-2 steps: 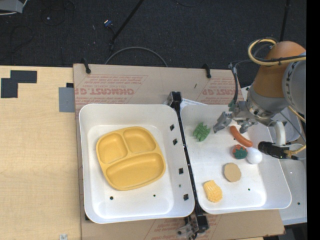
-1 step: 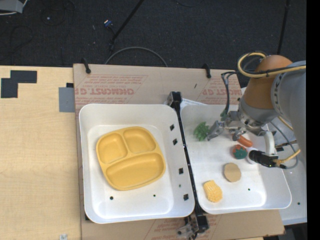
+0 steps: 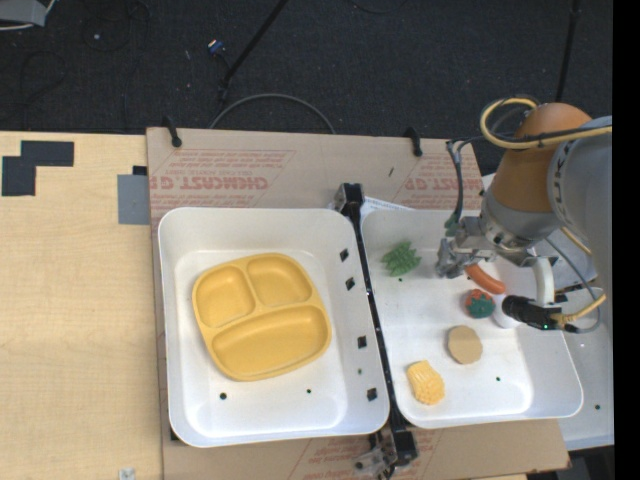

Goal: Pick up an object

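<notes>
In the right bin (image 3: 540, 393) lie several small toys: a green leafy piece (image 3: 402, 259), an orange carrot-like piece (image 3: 486, 279), a teal lump (image 3: 481, 306), a tan round disc (image 3: 464, 345) and a yellow corn cob (image 3: 426, 382). My gripper (image 3: 454, 261) hangs low over the bin's upper middle, between the green leafy piece on its left and the orange piece on its right. I see nothing held in it. The grey arm with its orange band (image 3: 535, 163) rises behind it at the right.
The left bin (image 3: 180, 388) holds a yellow divided plate (image 3: 262, 314). A black divider (image 3: 365, 308) separates the two bins. Cables and a black connector (image 3: 535, 313) trail off the wrist over the right bin's right edge.
</notes>
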Tool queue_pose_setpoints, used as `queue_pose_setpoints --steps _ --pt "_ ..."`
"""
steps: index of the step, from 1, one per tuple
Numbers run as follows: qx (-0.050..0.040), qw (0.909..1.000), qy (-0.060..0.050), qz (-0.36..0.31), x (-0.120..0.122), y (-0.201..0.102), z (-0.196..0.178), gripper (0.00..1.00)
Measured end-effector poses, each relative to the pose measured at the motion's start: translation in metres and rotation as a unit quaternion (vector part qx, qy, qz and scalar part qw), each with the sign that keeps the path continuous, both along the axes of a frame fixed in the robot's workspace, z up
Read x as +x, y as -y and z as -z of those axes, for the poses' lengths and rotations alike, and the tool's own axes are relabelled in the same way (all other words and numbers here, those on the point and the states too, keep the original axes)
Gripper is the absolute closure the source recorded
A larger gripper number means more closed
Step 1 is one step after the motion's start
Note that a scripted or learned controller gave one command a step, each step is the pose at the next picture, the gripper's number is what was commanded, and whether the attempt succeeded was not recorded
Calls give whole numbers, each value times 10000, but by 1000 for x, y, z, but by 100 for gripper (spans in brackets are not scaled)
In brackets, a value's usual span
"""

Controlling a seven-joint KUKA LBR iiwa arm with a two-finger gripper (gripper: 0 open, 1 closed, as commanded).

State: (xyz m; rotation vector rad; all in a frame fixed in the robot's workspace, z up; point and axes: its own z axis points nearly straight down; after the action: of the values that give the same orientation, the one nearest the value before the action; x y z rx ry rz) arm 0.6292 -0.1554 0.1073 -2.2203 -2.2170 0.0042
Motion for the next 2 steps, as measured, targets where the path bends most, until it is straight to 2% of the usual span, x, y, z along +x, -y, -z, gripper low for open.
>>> queue_pose_setpoints --steps 2 --pt "-4 10000 25 -18 9 -14 -94 100"
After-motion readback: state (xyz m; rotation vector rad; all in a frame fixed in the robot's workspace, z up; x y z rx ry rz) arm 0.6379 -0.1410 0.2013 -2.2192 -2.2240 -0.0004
